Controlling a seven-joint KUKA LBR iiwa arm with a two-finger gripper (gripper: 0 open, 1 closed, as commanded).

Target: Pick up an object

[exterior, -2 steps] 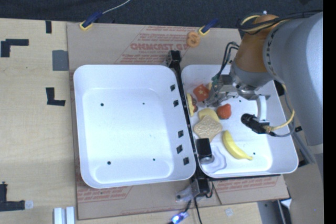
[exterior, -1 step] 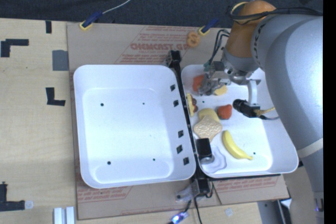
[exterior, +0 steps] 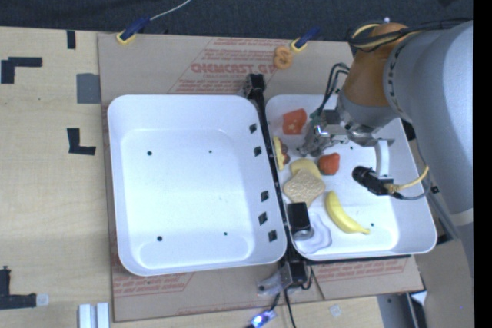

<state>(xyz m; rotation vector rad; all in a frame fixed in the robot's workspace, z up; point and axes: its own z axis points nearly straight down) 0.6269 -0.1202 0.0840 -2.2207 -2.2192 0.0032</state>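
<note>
Nothing lifted yet: tool [exterior: 317, 136] low in right bin [exterior: 411, 238], grip state impossible to tell, tomato [exterior: 330, 164] at 5 o'clock.

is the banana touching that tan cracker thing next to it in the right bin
Apart. The camera view shows a strip of white bin floor between the banana and the tan cracker, though the gap is narrow near the banana's upper tip.

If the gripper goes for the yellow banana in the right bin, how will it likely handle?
The banana looks smooth and curved, so it may pivot or slip between fingers. It lies flat, apart from the tan piece, so a push would likely slide it.
</note>
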